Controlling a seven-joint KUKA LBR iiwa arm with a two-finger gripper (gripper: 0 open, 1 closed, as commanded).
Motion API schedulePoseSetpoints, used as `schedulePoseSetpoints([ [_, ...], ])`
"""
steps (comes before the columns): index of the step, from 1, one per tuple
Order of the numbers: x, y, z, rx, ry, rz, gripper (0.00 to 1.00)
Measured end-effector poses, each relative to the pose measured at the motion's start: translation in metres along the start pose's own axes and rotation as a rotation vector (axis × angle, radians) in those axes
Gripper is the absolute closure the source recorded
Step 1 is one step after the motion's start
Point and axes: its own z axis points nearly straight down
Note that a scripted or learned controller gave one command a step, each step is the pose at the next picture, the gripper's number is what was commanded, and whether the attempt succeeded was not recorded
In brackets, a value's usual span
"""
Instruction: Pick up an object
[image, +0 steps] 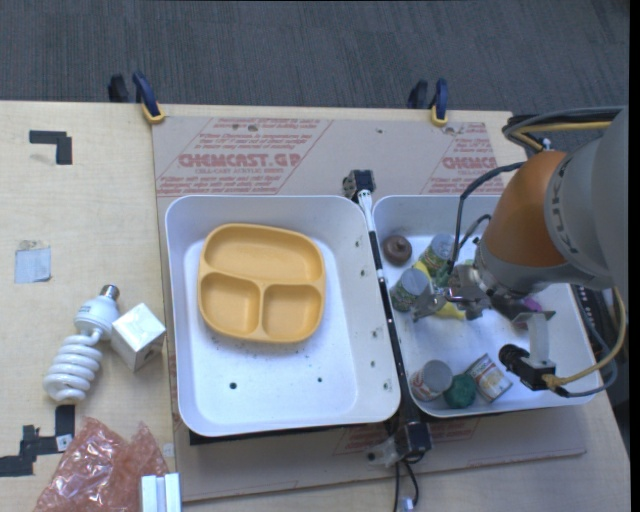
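While gripper (440, 300) hovers low in right bin (570, 345), jaw state unclear, yellow object (452, 309) beneath.

The arm (560, 215) hides part of the right bin (585, 390) — its clutter indistinct.

Claw (437, 300) low among right bin (570, 345) clutter

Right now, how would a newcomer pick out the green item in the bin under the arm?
Find the right bin, the one the arm reaches into. Along its near edge sits a green lump, between a round grey-topped can and a labelled can; it alone is solid dark green.
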Motion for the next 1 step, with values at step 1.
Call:
schedulePoseSetpoints([
  [1, -0.0007, 0.0006, -0.0098, -0.001, -0.001, -0.001, 1.00],
])
